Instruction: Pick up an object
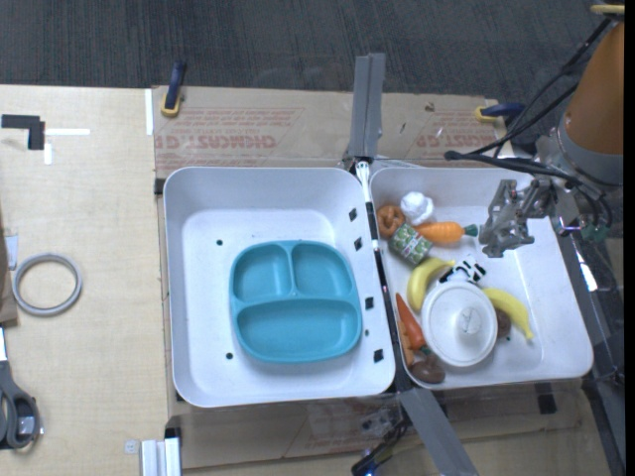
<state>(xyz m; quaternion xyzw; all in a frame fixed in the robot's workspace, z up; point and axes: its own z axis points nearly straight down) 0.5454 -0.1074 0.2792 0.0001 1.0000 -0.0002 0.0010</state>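
My gripper (504,238) hangs over the back right part of the right bin (561,350), open with nothing between its fingers. Just left of it lies an orange carrot (443,232), and beside that a green can (406,244). A white bowl (460,323) sits in the middle front of the bin, with a yellow banana (426,282) on its left and another banana (512,312) on its right. A small black-and-white object (465,271) lies just behind the bowl, below the gripper. A white bulb-like piece (418,206) and a brown pretzel-like piece (388,216) rest near the back left corner.
The left bin (189,296) holds a blue divided plate (295,300). A red pepper (409,323) and a dark brown object (429,369) lie along the right bin's left wall. A grey tape ring (45,284) lies on the bench at far left.
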